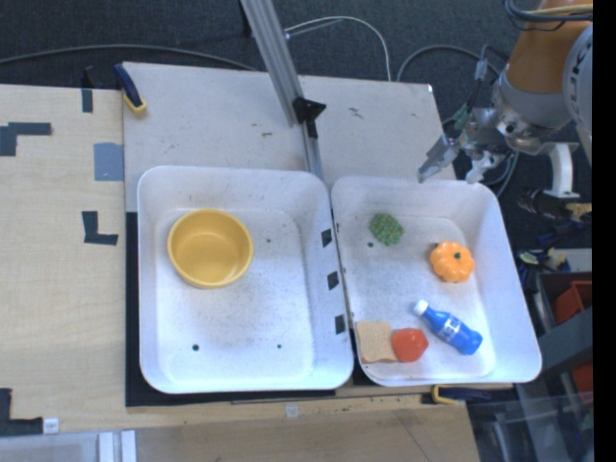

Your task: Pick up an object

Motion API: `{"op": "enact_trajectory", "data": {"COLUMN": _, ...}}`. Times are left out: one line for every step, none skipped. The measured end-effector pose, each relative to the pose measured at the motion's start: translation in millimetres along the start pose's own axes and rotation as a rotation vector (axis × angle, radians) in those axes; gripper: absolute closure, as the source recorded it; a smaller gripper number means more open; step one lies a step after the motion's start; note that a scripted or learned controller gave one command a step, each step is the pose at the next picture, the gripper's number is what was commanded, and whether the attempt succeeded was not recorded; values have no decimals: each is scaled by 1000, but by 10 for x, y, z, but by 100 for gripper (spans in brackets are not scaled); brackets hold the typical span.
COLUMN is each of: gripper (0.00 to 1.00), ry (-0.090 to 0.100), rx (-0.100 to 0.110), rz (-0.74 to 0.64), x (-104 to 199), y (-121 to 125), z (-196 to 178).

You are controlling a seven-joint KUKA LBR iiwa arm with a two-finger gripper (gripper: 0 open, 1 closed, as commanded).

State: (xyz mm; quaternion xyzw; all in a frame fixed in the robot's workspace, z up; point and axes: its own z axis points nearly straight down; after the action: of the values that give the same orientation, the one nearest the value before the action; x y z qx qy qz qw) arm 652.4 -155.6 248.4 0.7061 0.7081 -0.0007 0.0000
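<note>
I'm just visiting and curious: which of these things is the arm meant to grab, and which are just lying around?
Could be picked up: green lump, orange pumpkin, blue bottle, red piece, tan block, yellow bowl.

Just lying about: metal pole, cables, blue-yellow clamp.

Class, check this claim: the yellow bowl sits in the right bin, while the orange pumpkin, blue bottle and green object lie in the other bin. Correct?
Not quite. The camera view shows the yellow bowl in the left bin; the orange pumpkin, blue bottle and green object lie in the other, right bin.

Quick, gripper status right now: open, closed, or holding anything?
Gripper: open, holding nothing, above the back rim of the right bin.
</note>
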Motion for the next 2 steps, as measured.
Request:
{"op": "enact_trajectory", "data": {"gripper": 0, "ry": 0, "rx": 0, "rz": 0, "x": -2, "y": -1, "z": 0}}
{"op": "enact_trajectory", "data": {"gripper": 0, "ry": 1, "rx": 7, "rz": 1, "x": -1, "y": -70, "z": 631}}
